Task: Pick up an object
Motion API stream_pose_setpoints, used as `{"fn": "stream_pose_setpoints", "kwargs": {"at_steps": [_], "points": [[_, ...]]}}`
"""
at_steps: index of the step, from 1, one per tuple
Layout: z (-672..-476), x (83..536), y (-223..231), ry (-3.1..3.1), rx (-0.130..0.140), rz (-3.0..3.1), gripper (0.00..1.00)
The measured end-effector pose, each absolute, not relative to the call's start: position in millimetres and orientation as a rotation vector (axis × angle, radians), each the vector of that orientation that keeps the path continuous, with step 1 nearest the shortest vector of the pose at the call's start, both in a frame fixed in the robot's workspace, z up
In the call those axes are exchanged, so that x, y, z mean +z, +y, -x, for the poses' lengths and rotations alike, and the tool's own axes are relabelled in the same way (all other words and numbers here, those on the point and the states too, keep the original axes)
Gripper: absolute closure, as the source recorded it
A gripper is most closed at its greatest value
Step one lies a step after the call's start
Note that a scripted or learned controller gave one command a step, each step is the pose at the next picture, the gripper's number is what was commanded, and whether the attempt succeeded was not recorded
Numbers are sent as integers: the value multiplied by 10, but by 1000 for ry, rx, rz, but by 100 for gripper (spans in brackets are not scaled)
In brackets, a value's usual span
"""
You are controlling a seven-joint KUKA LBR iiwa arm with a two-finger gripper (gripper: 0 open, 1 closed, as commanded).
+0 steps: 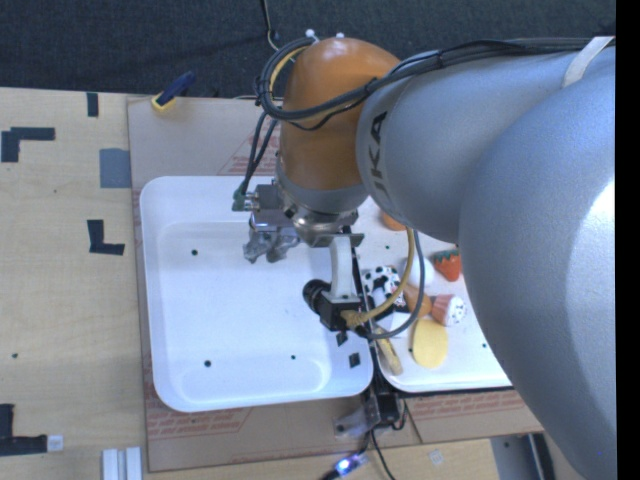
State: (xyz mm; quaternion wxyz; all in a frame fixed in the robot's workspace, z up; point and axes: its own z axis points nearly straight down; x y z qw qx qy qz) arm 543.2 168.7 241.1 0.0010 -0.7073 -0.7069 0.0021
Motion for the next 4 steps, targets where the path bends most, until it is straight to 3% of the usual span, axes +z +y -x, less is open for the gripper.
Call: {"fn": "stream_pose_setpoints", "kwargs": {"at_steps": [1, 2, 3, 4], "points": [[-4993, 5153, 1787, -2231, -25, 2220, 100], [-5296, 4840, 553, -2209, 8, 2236, 100], [-5306, 4226, 2383, -2236, 7, 2199, 100], [-6168, 5266, 1967, -2225, -15, 2229, 100]]}}
